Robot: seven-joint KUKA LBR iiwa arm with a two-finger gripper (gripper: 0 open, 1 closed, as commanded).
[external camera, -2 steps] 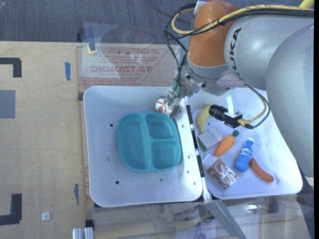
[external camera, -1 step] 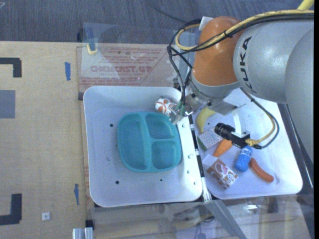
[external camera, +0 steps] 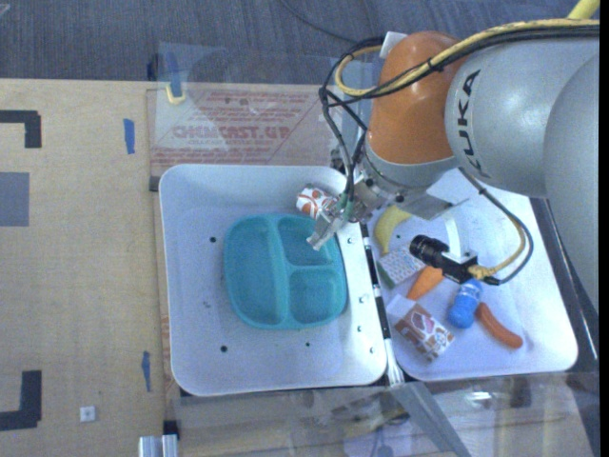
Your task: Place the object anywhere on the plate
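Near right bin: a patterned packet, blue bottle, two carrots. Left bin: teal three-compartment plate, its compartments bare. At the plate's far-right corner the gripper hangs; finger state unclear, with a small orange-and-white can just beside it, off the plate.

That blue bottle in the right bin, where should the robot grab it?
Probably across the middle of the blue bottle's body, coming straight down from above. It lies on its side, so its rounded flanks face outward. The orange carrot sits close on one side and the arm's black part hangs just above, so the approach looks tight.
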